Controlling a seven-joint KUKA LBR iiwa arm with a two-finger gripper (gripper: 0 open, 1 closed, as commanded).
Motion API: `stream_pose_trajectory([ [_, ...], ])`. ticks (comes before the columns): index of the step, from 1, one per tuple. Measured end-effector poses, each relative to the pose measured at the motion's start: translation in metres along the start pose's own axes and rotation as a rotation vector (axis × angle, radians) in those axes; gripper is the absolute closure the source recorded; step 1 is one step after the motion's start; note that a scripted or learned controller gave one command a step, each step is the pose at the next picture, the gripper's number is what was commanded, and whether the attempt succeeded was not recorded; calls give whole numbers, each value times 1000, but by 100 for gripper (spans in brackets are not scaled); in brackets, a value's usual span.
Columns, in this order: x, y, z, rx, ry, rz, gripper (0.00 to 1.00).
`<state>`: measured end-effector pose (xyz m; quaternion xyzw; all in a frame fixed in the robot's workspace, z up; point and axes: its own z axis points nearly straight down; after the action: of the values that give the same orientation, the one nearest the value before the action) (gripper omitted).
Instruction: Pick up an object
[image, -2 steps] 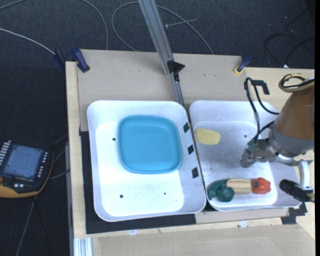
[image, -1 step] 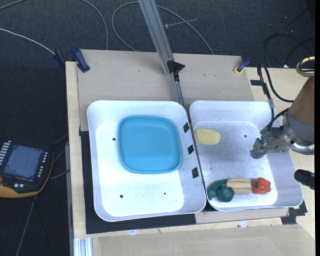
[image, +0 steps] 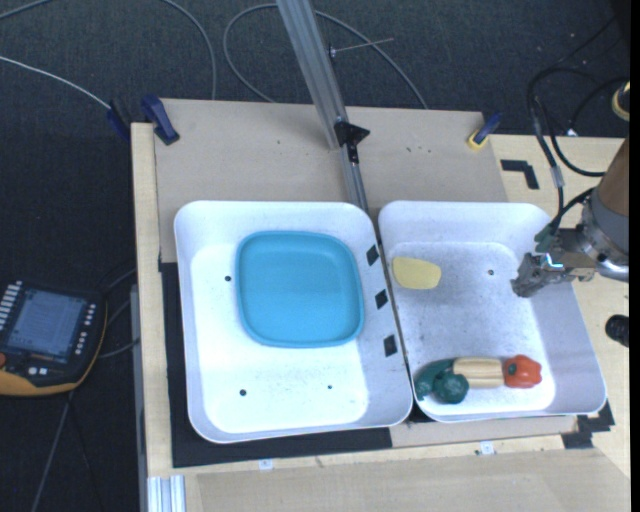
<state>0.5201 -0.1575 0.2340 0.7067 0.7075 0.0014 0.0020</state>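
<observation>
The right bin (image: 560, 330) holds a pale yellow flat piece (image: 416, 273) near its far left corner. Along its near edge lie a dark green object (image: 442, 384), a tan cylinder (image: 479, 372) and a red object (image: 521, 371), touching in a row. My gripper (image: 533, 277) hangs over the right side of this bin, well above the red object and to the right of the yellow piece. Nothing shows between its fingers.
The left bin (image: 205, 310) holds a blue square plate (image: 299, 289). A metal pole (image: 320, 75) slants down between the bins from the far edge. Blue and yellow clamps sit at the bench's far corners. A teach pendant (image: 45, 330) lies to the left on the floor.
</observation>
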Motion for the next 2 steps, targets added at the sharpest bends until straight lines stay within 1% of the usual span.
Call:
stream_pose_trajectory([
  [1, 0, 1, -46, 1, 0, 1, 100],
  [2, 53, 7, -30, 5, 2, -3, 100],
])
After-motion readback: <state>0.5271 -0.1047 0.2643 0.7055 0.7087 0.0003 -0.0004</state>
